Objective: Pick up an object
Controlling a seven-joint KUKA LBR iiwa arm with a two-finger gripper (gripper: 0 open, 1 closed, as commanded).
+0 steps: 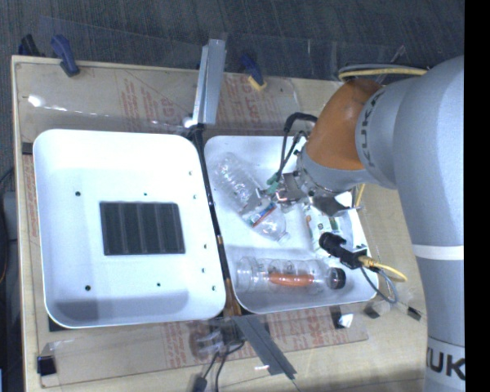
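Just the one overhead camera view to go on. The gripper (280, 190) is low in the right bin (247, 149), right of centre in the frame, with the arm coming in from the right. It sits just beside a crumpled clear bottle (265, 217), maybe touching it, hard to say. I honestly can't make out whether the gripper is spread or closed, and I see nothing obviously clamped in it.

Another clear bottle (233, 176) lies up and left of that. A longer bottle (282, 276) with something orange inside lies along the bin's lower edge. The left bin (57, 162) just has a dark slotted panel (141, 228) in its middle.

My read is that nothing's lifted yet. The approach looks done, and the grab and lift are left, probably on the crumpled one.
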